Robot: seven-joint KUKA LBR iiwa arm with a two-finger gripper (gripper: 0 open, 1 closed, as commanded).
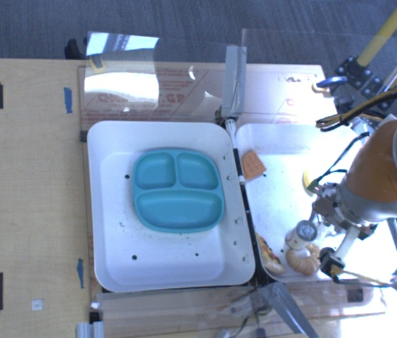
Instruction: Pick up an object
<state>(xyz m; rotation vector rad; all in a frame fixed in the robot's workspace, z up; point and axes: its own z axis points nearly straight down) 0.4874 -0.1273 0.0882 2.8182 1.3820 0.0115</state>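
A pale wooden counter (29, 189) on grey carpet (184, 5) carries two white bins. The left bin (107, 259) holds a blue divided plate (178, 190). In the right bin (276, 146), the gripper (310, 239) hovers over a croissant (303, 259); an orange waffle (253, 165) lies apart.

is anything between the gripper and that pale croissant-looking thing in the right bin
Nothing visible does. The gripper sits directly over the croissant-shaped object near the right bin's front edge.
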